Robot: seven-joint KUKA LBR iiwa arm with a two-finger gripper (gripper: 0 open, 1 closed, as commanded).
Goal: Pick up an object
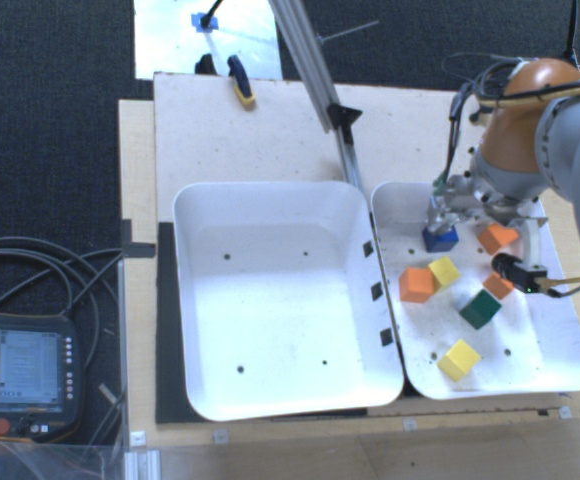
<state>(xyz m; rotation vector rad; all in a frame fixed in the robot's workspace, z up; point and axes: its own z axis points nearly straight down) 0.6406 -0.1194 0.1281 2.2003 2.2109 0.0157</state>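
At the ten o'clock corner of the right-hand shallow white plastic bin (pixel 560 353), a small blue cube (pixel 440 236) sat directly under the two-finger metal gripper (pixel 442 218). The fingers came down on either side of the cube's top, narrow about it, though from this slant it was hard to tell whether they truly clamped it or whether the cube was resting on the bin floor. The grey arm with its orange band (pixel 518 118) reached in from three o'clock.

Just at four o'clock of the blue cube lay a small yellow cube (pixel 444 271), touching a larger orange cube (pixel 417 284) at its eight o'clock. An orange block (pixel 496 237) lay at three o'clock of the gripper, with a smaller orange piece (pixel 497 286) below it. A dark green cube (pixel 480 309) sat near the bin's middle, and another yellow cube (pixel 459 359) lay toward six o'clock.

The left-hand white bin (pixel 195 268) adjoined the first. A teach pendant (pixel 25 373) with cables rested at eight o'clock of the bench.
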